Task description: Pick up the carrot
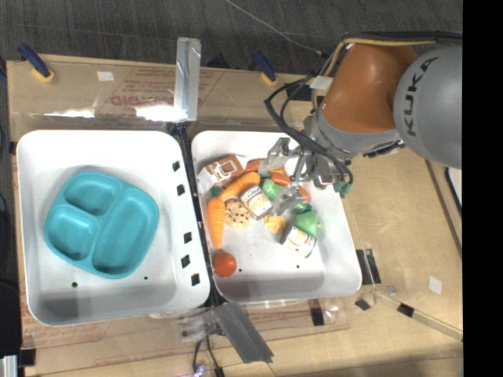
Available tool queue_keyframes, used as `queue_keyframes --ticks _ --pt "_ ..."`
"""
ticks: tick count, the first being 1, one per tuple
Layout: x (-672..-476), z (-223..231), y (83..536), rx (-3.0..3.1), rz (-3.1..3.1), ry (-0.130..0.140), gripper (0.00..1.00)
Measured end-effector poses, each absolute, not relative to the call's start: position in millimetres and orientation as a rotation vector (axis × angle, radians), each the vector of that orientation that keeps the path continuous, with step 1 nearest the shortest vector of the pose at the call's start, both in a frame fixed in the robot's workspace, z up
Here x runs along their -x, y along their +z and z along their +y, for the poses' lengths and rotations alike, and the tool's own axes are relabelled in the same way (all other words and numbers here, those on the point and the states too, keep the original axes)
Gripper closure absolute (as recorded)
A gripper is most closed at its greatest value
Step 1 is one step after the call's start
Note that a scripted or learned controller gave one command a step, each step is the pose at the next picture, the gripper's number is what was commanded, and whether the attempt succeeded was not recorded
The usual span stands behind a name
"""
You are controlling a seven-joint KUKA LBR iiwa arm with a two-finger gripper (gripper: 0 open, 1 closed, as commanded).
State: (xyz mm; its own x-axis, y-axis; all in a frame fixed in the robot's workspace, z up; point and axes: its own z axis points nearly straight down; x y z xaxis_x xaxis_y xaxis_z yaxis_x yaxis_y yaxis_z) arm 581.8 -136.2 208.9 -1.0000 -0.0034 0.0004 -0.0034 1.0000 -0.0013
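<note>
Tomato [224,264]: front of right bin [338,265]. Carrot [214,220]: just behind it, by left wall, free. Gripper [289,185]: above toy pile [275,203], spread unreadable. Risk: clutter near carrot snags fingers; wall blocks grasp.

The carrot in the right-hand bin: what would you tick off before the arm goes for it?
1. Carrot in view, near the right bin's left wall: ok.
2. Top of carrot uncovered: ok.
3. Room around it: not ok, a cookie and a tomato lie close.
4. Gripper over the carrot: not ok, it hangs over the toy pile further right.
5. Fingers open: cannot tell.
</note>
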Motion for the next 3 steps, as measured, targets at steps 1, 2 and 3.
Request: queue_keyframes --ticks 1,2,3 --pt "-531.8 -128.3 96.6 0.036 -3.151 0.002 0.00" --pt "-536.8 -126.7 109.8 0.022 -3.166 0.006 1.00" --pt "-554.9 -152.8 268.9 0.072 -3.153 0.005 1.00"
